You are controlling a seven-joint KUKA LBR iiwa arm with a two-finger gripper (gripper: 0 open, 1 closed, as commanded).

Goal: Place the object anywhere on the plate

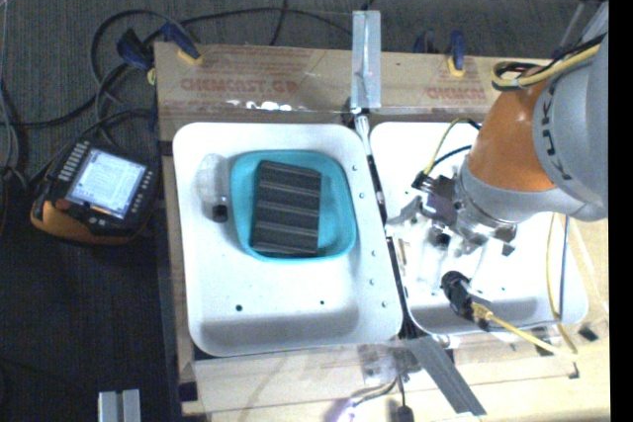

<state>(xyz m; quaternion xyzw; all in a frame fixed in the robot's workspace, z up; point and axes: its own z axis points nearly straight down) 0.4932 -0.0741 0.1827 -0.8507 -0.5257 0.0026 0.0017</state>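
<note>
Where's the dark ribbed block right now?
In the camera view, the dark ribbed block lies on the turquoise plate in the left bin, left of the gripper.

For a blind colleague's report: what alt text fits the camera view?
A dark ribbed block lies on a blue plate in the left white bin. The grey-and-orange arm hangs over the right bin.

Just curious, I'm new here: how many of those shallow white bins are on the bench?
2: one shallow white bin on the left, holding a turquoise plate, and another on the right, under the grey arm.
</note>
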